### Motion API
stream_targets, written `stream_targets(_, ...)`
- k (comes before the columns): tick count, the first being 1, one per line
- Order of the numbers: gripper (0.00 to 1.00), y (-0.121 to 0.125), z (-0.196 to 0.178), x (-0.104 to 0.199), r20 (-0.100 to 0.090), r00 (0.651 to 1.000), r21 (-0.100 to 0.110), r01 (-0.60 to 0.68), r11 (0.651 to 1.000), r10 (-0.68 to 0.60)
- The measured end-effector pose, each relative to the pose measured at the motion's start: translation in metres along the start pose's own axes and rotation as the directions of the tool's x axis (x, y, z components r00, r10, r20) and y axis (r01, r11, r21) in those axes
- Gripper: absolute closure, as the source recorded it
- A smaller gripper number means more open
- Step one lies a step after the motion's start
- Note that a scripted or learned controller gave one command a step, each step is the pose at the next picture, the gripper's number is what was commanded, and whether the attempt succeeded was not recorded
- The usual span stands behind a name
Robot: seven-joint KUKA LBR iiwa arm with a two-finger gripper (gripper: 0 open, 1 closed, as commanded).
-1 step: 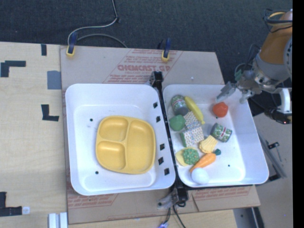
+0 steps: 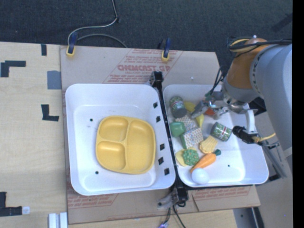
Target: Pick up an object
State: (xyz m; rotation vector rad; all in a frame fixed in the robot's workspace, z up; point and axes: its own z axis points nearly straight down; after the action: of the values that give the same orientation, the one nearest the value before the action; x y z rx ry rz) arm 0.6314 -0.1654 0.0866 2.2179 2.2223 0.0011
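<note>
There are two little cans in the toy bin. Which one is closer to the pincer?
The can with the green label, lying at the bin's right side, just below the pincer. The grey can sits farther off, by the divider.

Dark carpet (image 2: 142, 8) is seen beyond the bench's far edge, a brown cardboard sheet (image 2: 137, 65) clamped on the pale wooden bench top (image 2: 28, 151).

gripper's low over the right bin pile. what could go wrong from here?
1. The gripper is over crowded toys: the yellow piece, a can and the green can lie close, so a grab may knock or catch a neighbour.
2. The egg and carrot could roll if nudged.
</note>
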Motion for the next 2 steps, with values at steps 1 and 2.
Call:
stream_targets(1,0.0,-0.082,0.0,0.045,0.003,1.0,-0.001,-0.003,1.0,0.003)
stream_targets(2,0.0,0.026,0.001,0.06,0.001,1.0,0.001,-0.001,1.0,0.001)
